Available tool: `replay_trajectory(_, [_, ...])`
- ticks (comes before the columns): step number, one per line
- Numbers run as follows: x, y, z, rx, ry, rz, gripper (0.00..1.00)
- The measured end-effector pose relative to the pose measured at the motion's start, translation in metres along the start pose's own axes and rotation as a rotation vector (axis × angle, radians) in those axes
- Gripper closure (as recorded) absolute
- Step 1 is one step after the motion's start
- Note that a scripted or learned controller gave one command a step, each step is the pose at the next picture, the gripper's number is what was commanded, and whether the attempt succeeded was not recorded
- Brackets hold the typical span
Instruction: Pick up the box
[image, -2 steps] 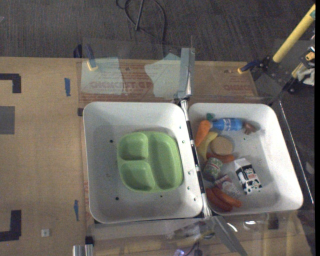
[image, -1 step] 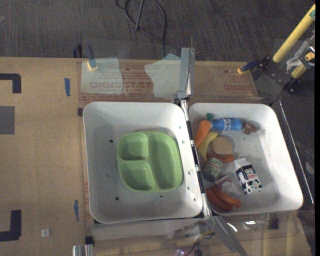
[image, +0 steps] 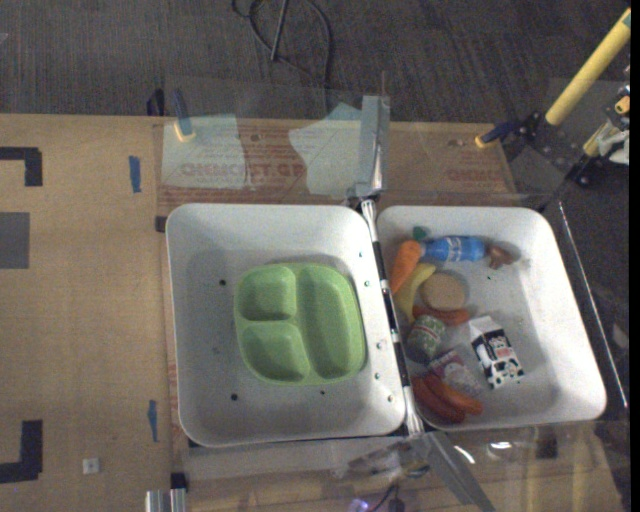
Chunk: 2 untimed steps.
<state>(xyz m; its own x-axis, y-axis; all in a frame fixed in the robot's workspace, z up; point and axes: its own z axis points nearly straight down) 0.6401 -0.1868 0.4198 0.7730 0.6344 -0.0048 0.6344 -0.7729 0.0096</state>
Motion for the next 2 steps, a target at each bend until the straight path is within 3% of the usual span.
replay_trajectory(1, [0.001, 0.000, 0.000, 0.001, 0.000, -0.001, 0.00])
replay_trajectory(2, [0.002, -0.001, -0.011, -0.003, -0.001, -0.004, 1.00])
